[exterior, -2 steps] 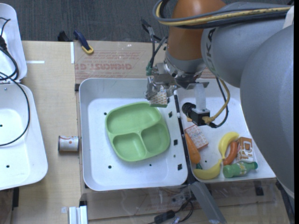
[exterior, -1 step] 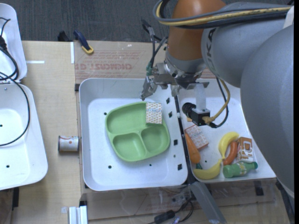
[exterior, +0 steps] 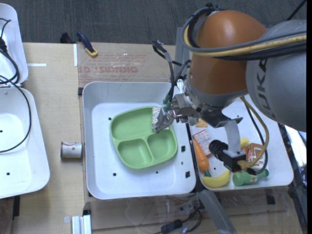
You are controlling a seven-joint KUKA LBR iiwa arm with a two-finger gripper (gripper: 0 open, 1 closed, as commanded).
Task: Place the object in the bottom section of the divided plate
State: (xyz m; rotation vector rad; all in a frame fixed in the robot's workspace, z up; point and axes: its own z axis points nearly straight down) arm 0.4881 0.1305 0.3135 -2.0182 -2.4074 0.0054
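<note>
The arm [exterior: 243,57], with its big orange band, covers much of the right bin [exterior: 278,179] and the rim that bin shares with the left bin [exterior: 92,145]. Part of a letter in dark print shows on the arm's grey shell, cut off at the frame edge and not readable as a word.

The bench [exterior: 48,62] carries a cardboard sheet [exterior: 122,65] behind the left bin, its reddish print reversed and too faint to read.

The green divided plate [exterior: 141,140] lies in the left bin. The end effector [exterior: 163,121] hangs over the plate's right rim, pinching a small pale, patterned object [exterior: 157,115] above the upper section; what the object is cannot be made out.

Right of the plate, in the right bin, a carrot [exterior: 201,155], a banana [exterior: 217,179], a green item [exterior: 246,178] and an orange packet [exterior: 253,155] lie partly hidden by cables. A small can [exterior: 71,150] lies left of the plate on the bench, its label unreadable.
</note>
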